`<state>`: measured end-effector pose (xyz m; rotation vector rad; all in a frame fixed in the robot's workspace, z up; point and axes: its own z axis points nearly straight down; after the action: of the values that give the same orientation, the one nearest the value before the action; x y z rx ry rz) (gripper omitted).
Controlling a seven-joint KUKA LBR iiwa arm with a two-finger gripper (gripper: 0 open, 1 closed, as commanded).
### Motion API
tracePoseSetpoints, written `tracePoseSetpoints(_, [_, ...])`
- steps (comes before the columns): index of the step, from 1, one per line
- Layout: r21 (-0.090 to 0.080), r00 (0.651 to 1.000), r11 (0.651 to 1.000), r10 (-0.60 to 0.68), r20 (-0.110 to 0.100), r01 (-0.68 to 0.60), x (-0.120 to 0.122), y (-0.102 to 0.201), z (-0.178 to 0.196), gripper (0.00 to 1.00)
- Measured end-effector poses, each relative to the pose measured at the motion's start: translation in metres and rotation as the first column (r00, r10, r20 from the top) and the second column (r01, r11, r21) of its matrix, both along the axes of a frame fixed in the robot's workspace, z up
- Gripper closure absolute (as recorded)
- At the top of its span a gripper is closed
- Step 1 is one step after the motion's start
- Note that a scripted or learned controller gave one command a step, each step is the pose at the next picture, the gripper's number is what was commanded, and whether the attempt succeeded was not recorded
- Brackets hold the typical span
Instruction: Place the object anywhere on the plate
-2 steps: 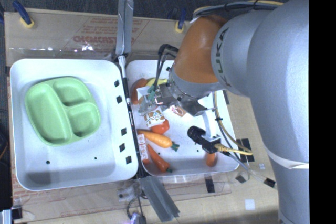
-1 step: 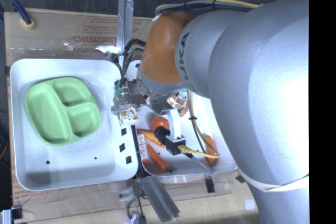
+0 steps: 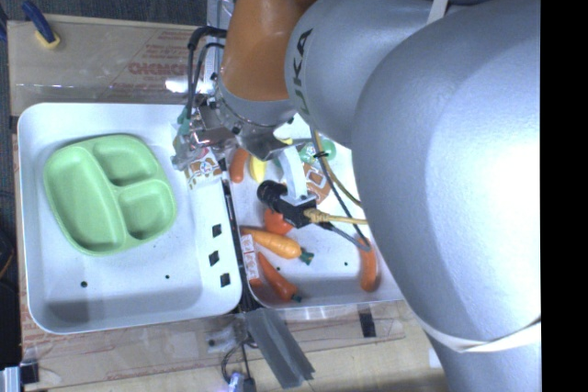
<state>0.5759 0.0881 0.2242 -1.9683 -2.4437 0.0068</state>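
Two bins: left bin (image 3: 37,197) carries the green plate (image 3: 110,191); right bin (image 3: 322,296) carries the toy food — source and target kept apart.
Camera view, arm: grey arm (image 3: 432,133) with orange band reaches in from the right and covers most of the right bin.
Gripper: gripper (image 3: 197,151) sits low over the divider between the bins — jaw gap hidden by its own body, cannot tell, and nothing is visibly gripped.
Object: likely one of the carrots (image 3: 273,242) lying in the right bin; none is on the plate.
Plate: three compartments, well apart from the carrots.
Judgement: pick not confirmed, placing not yet done.
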Motion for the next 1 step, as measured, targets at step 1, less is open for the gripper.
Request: tracePoseSetpoints(1, [0.0,0.998,0.998,-0.061,0.001,0.061,0.0071,-0.0081,0.0199,1.0])
